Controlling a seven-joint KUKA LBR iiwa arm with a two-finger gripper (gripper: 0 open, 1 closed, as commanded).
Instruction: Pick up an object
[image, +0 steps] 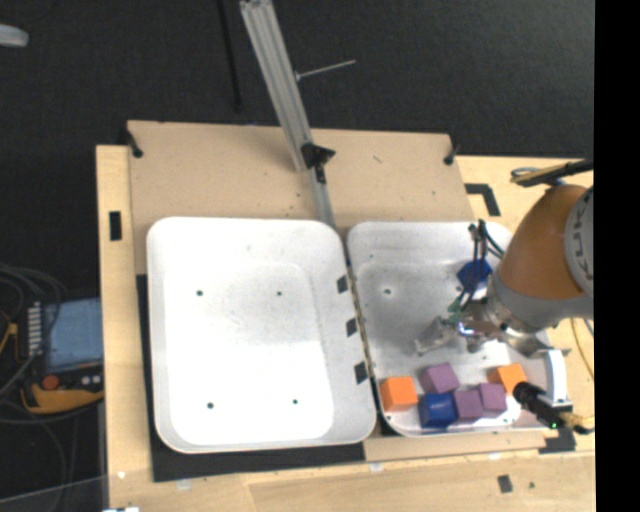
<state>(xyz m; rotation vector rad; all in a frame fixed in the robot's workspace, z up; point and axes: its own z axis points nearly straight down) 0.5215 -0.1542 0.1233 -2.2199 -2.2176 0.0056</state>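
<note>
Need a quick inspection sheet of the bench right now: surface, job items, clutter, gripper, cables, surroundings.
Surface: wooden bench bearing left bin and right bin.
Job's things: orange block, blue block, three purple blocks, second orange block, all in the right bin's near end.
Clutter: nothing seen.
Gripper: gripper low over the right bin, above the blocks; finger state unclear.
Cables: bundle on the floor at left.
Surroundings: metal pole, pendant-like device at left.

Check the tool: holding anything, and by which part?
Cannot tell. The tool sits low in the right bin, above the blocks; nothing is visibly between its tips.
</note>
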